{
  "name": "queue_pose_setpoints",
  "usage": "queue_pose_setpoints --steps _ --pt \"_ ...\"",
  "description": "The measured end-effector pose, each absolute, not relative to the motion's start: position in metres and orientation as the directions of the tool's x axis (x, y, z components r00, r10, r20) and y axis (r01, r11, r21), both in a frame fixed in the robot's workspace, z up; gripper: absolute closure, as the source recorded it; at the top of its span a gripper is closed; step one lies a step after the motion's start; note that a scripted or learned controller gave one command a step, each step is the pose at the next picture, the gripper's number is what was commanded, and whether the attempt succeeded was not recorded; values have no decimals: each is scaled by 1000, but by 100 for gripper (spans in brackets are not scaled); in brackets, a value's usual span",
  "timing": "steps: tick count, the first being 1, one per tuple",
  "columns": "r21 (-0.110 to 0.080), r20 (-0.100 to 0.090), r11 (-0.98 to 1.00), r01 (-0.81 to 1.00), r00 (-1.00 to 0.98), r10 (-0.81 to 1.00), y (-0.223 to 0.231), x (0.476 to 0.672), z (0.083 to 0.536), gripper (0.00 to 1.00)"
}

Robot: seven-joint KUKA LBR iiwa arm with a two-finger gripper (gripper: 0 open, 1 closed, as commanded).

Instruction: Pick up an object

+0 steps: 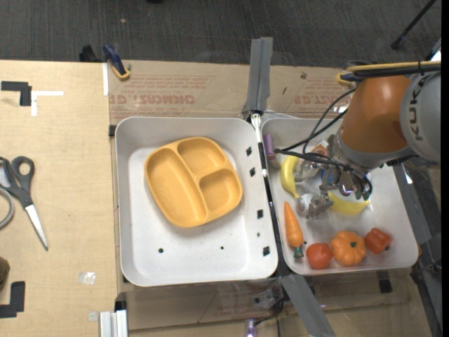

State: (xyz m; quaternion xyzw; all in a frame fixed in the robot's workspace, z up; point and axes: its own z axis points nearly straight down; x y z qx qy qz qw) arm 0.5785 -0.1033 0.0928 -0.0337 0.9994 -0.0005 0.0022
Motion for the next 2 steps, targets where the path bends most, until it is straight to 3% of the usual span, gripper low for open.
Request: queue_pose_setpoints --steps 1,2 --pt "-1 -2 972 -235 -972 -235 -106 561 92 0" --pt "-2 -6 971 -238 -971 -238 -105 563 102 100"
